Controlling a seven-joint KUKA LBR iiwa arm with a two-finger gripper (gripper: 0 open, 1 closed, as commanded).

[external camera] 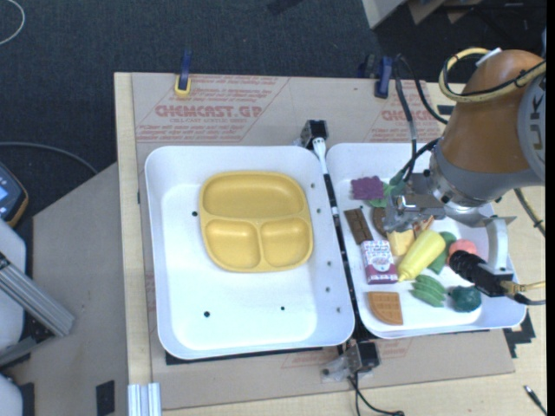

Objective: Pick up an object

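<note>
The objects for picking are lying in the right bin (512, 315): a purple piece (367, 187) at the far left, a brown bar (357, 224) beside the divider, a small white and pink packet (379, 261), a yellow banana-like piece (421, 253), a tan waffle square (386, 307) at the near edge, a green pod (430, 291), a dark green lump (466, 299) and a pink item (463, 250) to the right. The gripper (408, 211) is hanging low over the middle of this cluster, just far of the yellow piece. Whether the claw is released or clenched cannot be told, since the wrist is covering it.

The items are crowding one another, so the step calls for a descent onto one piece whose sides are free. The yellow piece is sitting nearest, yet it is touching the packet and the green pod; a grasp across its narrow width is likely safest.

The left bin (173, 258) is holding a yellow divided plate (257, 219). The cardboard (130, 232) under the bins is reading "CHEMCAST GP" in red, mirrored. The packet's print is too small to read.
</note>
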